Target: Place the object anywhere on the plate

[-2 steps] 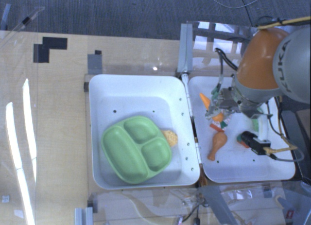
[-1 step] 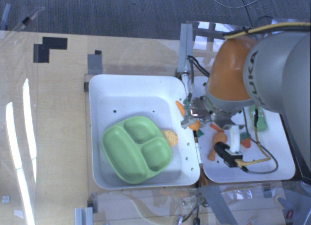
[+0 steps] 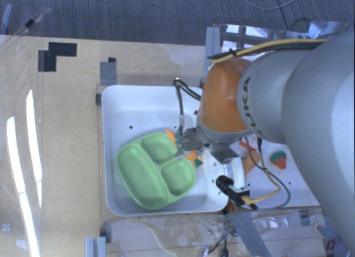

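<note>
A green plate (image 3: 152, 171) with three compartments lies in the left white bin (image 3: 119, 111), towards its front. My gripper (image 3: 186, 146) hangs over the plate's far right rim, below the orange wrist band (image 3: 222, 103). Bits of an orange object (image 3: 191, 156) peek out at the gripper, one by the plate's right compartment and another (image 3: 170, 135) at the rim of the far compartment. The gripper body hides most of that object, so whether it is held or resting there is unclear.
In the right bin (image 3: 299, 192), a red strawberry-like toy (image 3: 279, 160) and another orange piece (image 3: 249, 160) lie partly hidden by the arm. A black-and-yellow cable connector (image 3: 232, 191) hangs near the divider between the bins. The large grey arm covers the right side.
</note>
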{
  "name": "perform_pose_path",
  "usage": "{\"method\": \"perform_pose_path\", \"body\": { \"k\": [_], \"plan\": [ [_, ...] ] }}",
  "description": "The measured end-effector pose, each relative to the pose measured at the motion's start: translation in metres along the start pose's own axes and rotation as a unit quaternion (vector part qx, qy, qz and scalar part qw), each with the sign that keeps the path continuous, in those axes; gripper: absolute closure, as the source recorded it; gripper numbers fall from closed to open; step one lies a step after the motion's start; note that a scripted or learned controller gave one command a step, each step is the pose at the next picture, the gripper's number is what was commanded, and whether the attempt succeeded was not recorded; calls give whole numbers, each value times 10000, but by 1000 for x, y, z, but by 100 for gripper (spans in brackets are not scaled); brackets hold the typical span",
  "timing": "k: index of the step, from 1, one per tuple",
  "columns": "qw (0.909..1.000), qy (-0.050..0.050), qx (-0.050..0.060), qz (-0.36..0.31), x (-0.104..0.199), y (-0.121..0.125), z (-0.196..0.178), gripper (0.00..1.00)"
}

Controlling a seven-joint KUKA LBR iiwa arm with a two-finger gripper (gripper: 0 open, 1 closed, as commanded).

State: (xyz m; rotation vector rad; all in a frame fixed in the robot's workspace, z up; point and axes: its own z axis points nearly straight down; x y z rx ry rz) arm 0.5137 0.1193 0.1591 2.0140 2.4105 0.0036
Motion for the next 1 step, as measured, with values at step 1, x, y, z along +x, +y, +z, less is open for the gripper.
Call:
{"method": "perform_pose_path", "body": {
  "k": [1],
  "plan": [
    [10000,-1,-4,5,-1,0,0,0]
  ]
}}
